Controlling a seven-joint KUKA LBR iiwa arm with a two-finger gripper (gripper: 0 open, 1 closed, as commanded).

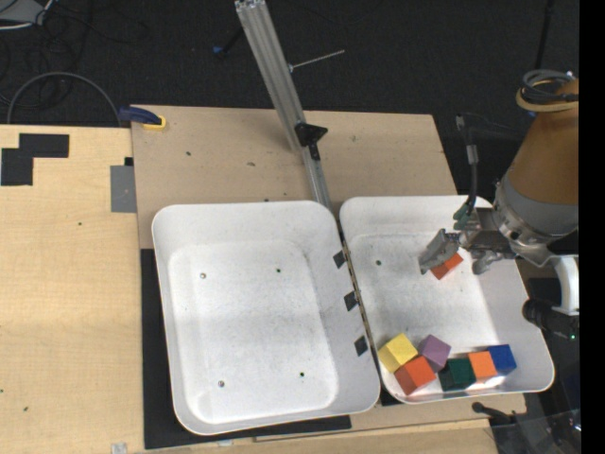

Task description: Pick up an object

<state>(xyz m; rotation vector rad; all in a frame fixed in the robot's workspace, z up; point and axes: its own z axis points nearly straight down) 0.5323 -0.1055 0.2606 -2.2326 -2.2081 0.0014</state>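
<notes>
Looking down on my bench from above, I see two shallow white bins sitting side by side on a pale wooden board. My arm [548, 173] reaches in from the right, its orange band showing above a grey wrist, and it hangs over the upper part of the right bin [397, 220].

At the end of the arm, the gripper [452, 256] points toward the middle of that bin. A small orange-red block [446, 266] sits between its two grey fingers, so the claw is clenched on that block. From this angle I cannot tell whether the block is lifted clear of the bin floor or touching it.

Well apart from it, in the near corner of the same bin, a cluster of blocks lies close together: a yellow block [399, 350], a red block [414, 375] just in front of it, a purple block [435, 350] beside the yellow one, then a green block [458, 374], an orange block [483, 363] and a blue block [502, 358] running toward the right rim.

To the left, the left bin [250, 312] shows bare white floor with a few dark specks. A slanted metal rail [280, 88] rises from between the two bins toward the top of the view. A blue and yellow clamp [142, 116] grips the far left corner of the board.
</notes>
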